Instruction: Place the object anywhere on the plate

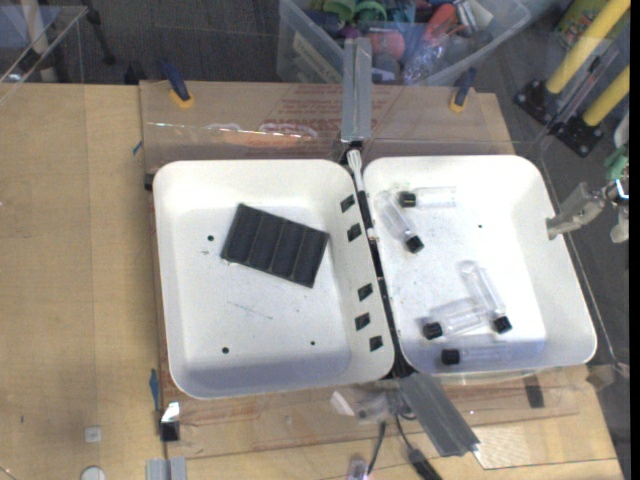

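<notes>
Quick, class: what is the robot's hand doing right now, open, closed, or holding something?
Hand: at the right edge beside the right bin, too small to tell open or closed; nothing is seen held in it.

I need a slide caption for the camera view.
Black ridged plate in left bin; clear capped tubes in right bin.
</notes>
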Robot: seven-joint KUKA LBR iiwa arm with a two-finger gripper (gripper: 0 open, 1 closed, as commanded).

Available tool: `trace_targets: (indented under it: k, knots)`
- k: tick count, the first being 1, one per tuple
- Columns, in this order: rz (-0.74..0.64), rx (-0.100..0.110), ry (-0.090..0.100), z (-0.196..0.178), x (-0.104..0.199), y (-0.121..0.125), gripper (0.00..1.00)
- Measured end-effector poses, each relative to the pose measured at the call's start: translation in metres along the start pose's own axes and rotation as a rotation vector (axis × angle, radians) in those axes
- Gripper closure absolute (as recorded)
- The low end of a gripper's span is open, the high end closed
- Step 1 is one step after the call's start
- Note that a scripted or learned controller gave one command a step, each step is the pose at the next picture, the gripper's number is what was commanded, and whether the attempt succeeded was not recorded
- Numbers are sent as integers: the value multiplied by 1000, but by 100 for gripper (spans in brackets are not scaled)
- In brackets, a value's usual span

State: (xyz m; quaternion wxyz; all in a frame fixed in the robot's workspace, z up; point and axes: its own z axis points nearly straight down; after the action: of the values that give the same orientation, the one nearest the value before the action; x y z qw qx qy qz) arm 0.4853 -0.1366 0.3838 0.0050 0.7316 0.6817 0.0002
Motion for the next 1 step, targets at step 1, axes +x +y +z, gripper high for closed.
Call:
trace_targets:
  k: [1]
  knots:
    - [-1, -2, -1, -10, 0, 1, 100]
